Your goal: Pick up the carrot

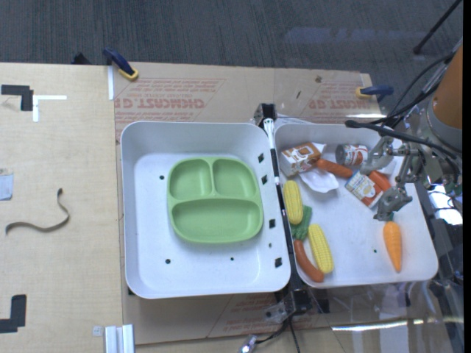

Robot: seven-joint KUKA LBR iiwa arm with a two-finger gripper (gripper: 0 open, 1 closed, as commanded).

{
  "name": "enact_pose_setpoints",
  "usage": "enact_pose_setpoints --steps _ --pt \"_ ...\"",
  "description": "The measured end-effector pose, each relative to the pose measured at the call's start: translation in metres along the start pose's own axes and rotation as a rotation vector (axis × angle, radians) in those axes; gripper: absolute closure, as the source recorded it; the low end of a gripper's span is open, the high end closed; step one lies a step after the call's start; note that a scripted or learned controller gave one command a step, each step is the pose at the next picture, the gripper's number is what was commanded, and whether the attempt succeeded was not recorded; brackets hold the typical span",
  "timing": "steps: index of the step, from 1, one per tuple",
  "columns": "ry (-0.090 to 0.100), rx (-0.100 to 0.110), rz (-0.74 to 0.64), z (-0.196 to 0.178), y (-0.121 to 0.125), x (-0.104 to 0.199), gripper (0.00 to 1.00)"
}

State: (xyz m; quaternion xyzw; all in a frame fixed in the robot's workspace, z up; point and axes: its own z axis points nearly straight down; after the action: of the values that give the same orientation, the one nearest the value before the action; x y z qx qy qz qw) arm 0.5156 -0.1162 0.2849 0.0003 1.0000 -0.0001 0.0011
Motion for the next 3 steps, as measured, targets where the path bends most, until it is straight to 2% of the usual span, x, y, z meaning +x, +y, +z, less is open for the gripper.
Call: enact_pose_setpoints --steps 1,2,3 --pt "0.001 0.001 0.364 0.12 -0.061 -0.008 0.0" --pt "0.001 0.0 0.525 0.193 -0.081 -0.009 0.0" --pt "-0.003 0.003 0.52 0.183 -0.08 -0.011 1.0"
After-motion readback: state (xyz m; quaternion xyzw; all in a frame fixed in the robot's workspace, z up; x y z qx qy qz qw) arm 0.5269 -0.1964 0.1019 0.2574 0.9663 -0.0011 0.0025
